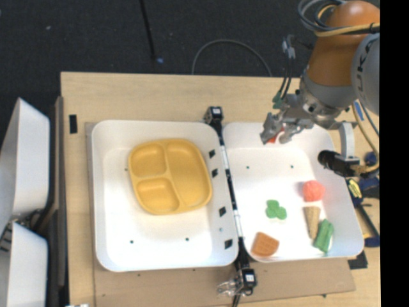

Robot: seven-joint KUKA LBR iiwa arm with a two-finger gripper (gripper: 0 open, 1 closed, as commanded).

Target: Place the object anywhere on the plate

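Plate (170, 176) yellow in left bin (105, 197), five toy foods in right bin (255, 147), jaws (278, 132) state unclear

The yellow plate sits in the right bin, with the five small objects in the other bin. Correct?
Not quite. The camera view shows the yellow plate in the left bin; the five small objects, among them the green piece, lie in the right bin.
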